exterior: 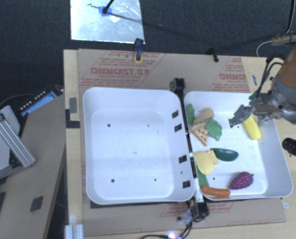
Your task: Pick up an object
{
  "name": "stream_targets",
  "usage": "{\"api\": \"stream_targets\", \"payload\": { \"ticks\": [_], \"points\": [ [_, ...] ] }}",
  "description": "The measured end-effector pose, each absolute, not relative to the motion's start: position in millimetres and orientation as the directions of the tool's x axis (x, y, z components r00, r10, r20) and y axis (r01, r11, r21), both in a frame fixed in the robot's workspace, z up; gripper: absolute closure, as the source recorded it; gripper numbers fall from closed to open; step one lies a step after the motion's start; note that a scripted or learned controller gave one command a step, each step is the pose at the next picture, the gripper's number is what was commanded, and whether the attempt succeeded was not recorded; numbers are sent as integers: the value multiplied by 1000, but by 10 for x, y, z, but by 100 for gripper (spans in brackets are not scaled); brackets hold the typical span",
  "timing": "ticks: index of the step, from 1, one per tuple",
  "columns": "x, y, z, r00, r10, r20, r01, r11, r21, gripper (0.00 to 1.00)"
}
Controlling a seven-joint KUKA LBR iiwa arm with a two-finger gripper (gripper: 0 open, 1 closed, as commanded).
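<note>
At the frame's right, I see my gripper (239,116) low over the right bin (277,180), its fingers' spread not discernible, just beside a yellow corn cob (251,128), with grapes (241,180) and a sausage (216,192) lying lower down.
</note>
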State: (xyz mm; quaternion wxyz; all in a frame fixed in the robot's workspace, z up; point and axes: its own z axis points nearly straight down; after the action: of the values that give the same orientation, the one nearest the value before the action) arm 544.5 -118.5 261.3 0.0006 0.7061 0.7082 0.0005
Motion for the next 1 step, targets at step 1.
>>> {"api": "stream_targets", "payload": {
  "ticks": [1],
  "points": [
    [5454, -1184, 2723, -5, 1000, 0, 1000, 5, 4, 100]
  ]
}}
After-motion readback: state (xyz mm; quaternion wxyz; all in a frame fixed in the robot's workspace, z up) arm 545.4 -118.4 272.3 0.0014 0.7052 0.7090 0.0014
